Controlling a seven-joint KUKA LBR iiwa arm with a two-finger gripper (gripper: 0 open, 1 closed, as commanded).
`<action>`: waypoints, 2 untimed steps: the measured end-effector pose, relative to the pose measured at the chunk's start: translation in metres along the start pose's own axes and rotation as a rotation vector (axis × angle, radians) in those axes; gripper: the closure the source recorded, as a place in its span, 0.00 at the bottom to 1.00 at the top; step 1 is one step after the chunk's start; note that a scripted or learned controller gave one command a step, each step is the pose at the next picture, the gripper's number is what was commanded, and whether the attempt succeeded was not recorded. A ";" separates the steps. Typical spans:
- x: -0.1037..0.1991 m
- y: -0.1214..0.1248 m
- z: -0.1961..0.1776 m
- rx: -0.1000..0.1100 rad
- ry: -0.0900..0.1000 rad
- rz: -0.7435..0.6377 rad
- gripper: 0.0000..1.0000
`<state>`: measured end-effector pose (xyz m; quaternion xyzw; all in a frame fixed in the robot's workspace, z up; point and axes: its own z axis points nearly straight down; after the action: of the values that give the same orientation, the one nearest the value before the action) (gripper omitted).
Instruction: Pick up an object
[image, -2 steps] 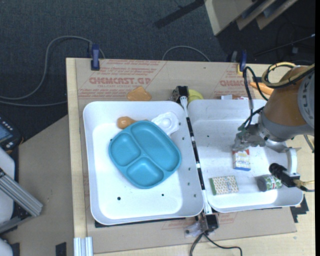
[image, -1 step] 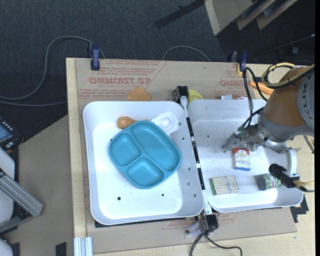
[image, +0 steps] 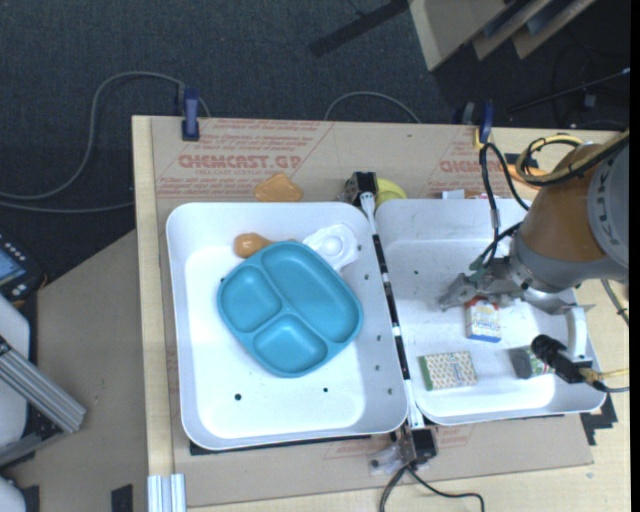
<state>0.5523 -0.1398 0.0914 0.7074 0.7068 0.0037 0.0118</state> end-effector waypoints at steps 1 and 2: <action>-0.002 0.001 -0.012 -0.005 -0.004 0.001 1.00; -0.002 0.001 -0.011 -0.003 -0.003 0.002 0.00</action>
<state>0.5527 -0.1414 0.1022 0.7080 0.7061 0.0035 0.0139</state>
